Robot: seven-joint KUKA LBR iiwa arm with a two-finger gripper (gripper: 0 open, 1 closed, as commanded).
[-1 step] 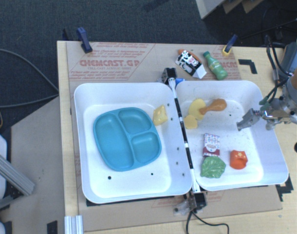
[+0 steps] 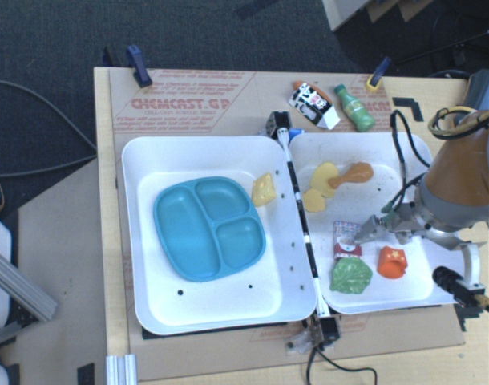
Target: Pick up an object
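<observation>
Red print on the cardboard sheet (image 2: 188, 103) lying on the table, behind the left bin: big letters read approx. "CHEMCAST GP", w/ smaller lines above and below too fine to make out. More faint red print on the same sheet behind the right bin and along the front edge, illegible. Small red-and-white packet (image 2: 346, 240) in the right bin has a label, text too small to read.

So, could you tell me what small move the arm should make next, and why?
Probably lower the gripper a little onto the red-and-white packet below its tip. It sits in the right bin, with the green lettuce and orange pepper close by.
</observation>
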